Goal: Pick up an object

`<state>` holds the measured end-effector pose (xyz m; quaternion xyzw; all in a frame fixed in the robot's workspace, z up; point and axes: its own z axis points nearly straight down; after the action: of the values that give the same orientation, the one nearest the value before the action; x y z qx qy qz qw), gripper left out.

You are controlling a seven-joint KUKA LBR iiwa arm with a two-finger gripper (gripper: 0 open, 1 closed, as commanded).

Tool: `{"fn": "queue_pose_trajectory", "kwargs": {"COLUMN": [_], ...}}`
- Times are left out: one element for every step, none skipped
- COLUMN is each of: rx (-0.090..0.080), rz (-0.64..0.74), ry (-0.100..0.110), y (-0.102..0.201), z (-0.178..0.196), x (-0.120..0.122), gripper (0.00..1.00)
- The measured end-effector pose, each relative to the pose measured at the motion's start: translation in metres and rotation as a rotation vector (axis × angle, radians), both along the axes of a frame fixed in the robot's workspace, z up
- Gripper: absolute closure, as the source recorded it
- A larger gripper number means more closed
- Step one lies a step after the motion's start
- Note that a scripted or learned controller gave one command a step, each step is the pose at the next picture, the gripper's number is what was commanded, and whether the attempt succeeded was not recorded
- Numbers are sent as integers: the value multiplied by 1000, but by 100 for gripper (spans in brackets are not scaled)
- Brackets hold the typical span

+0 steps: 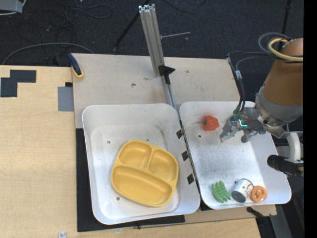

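Hovering over the far part of the right bin (277, 195), the gripper (237, 133) hangs with its fingers spread and nothing between them, a sensible stance for a descent. Just left of it lies a red tomato (210, 123), apart from the fingers, probably the nearest target. Three more choices cluster at the bin's near edge: a green toy (220, 191), a can (241, 190) and an orange ring (258, 194), can and ring touching. A yellow tray (144, 173) sits in the left bin (94, 133), out of the way.

Glossy yellow plastic tray (144, 173) — in a scuffed, matt white bin (99, 133) — beside a pale wood bench (34, 152).
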<state>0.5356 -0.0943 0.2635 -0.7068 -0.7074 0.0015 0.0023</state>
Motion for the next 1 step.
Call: {"fn": "queue_pose_trajectory", "kwargs": {"rx": [0], "rz": [0], "ry": [-2], "y": [0], "z": [1], "x": [0], "gripper": [0]}}
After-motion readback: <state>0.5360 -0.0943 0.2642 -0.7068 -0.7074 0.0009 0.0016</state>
